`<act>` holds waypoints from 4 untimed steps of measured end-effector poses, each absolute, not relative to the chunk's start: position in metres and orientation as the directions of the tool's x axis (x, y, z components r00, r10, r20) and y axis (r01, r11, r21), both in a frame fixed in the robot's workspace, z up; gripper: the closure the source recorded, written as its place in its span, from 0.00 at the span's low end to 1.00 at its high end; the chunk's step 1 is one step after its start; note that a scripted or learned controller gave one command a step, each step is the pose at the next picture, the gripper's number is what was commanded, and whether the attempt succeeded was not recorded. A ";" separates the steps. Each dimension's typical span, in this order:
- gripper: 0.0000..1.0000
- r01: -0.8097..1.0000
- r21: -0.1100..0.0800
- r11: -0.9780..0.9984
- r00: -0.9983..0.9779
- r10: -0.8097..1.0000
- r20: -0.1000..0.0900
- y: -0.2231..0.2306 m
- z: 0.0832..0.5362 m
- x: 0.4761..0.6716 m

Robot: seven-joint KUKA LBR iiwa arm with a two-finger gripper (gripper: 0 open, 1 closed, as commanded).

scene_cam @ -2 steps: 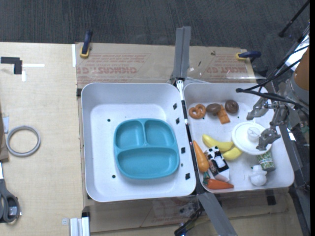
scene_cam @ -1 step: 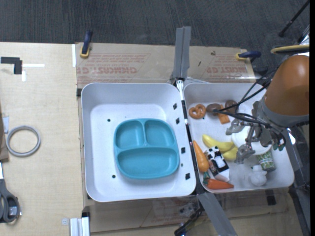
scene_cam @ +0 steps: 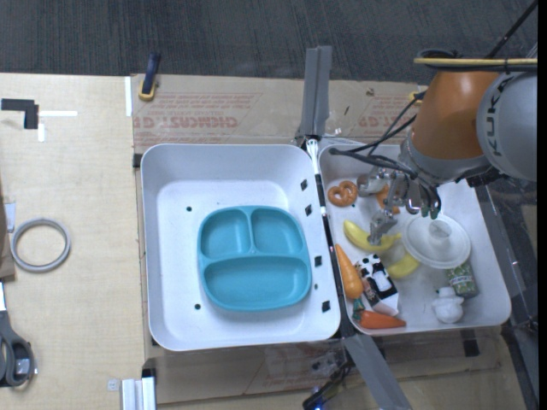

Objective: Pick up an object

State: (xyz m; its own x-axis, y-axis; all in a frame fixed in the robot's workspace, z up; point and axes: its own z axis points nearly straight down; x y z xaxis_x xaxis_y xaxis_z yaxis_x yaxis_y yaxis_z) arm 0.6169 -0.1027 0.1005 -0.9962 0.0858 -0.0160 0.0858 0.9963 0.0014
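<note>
Claw (scene_cam: pixel 385 225) low in the right bin (scene_cam: pixel 491 313), tips at the banana (scene_cam: pixel 369 236); spread or pinched, impossible to tell under the wrist. Just beside, toward the arm: clear domed lid (scene_cam: pixel 438 239). Toward the far rim: pretzel (scene_cam: pixel 342 194). Nearer the bench front: carrot (scene_cam: pixel 348 273), black-and-white toy (scene_cam: pixel 374 277). Well off across the divider: blue plate (scene_cam: pixel 254 258) in the left bin (scene_cam: pixel 162 254).

Risk, as judged: curved banana slipping out sideways; lid nudged by the fingers.

Count: one banana, one pretzel, one lid, two carrots, one plate.
</note>
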 end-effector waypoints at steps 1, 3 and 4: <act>0.00 0.437 0.006 0.900 -0.899 0.437 -0.027 -0.105 0.098 0.513; 0.00 0.511 0.002 0.859 -0.859 0.511 -0.005 -0.145 0.093 0.619; 0.00 0.610 0.000 0.792 -0.792 0.610 -0.002 -0.094 0.092 0.609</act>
